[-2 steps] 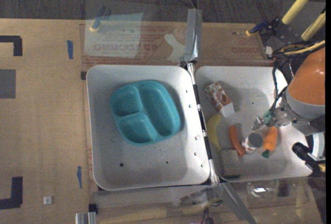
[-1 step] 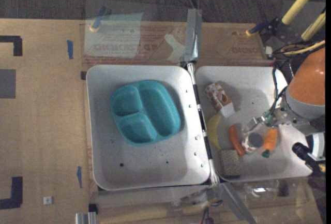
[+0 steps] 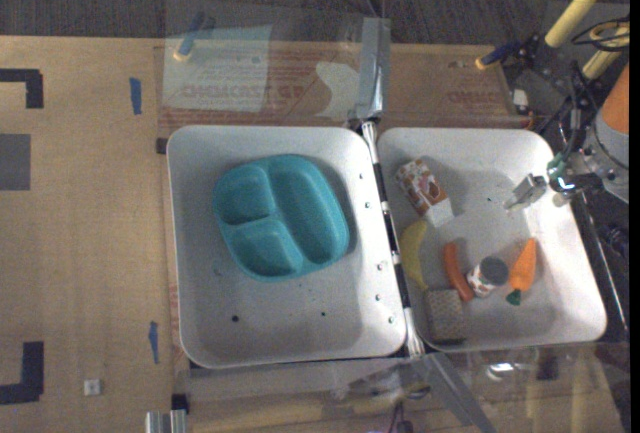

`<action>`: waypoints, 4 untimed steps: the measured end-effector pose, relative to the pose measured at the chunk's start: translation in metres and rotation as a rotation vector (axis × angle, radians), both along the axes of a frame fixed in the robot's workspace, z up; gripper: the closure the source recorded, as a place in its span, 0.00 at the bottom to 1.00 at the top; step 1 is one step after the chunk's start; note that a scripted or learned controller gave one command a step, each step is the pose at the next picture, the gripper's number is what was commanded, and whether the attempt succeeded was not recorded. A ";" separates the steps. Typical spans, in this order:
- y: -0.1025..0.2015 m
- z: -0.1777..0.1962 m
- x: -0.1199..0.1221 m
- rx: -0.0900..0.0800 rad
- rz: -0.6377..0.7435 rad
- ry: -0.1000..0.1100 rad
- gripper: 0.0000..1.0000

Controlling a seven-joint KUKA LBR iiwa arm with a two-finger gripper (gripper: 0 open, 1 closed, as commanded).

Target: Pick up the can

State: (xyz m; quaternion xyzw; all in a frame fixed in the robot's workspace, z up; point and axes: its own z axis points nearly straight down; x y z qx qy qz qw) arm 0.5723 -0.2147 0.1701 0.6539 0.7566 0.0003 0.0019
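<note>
The can (image 3: 490,275) is in the right bin (image 3: 575,321), near the front. It is small and stands up, with a dark round top. A red hot dog (image 3: 455,269) lies just beside it on one side. An orange carrot (image 3: 523,267) lies just beside it on the other side, maybe touching it, but the view is too fuzzy to be sure. A brown square thing (image 3: 445,313) sits in the front corner, and a yellow banana (image 3: 412,253) lies by the bin's left wall. A little red and white packet (image 3: 421,185) rests farther back.

The gripper (image 3: 530,189) hangs over the right bin's back right part, well apart from the can. I cannot tell how its fingers are set.

The left bin (image 3: 200,321) holds a teal plate (image 3: 282,215) with three parts.
</note>
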 end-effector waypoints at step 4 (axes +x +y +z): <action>0.067 -0.005 0.005 0.001 -0.011 0.000 1.00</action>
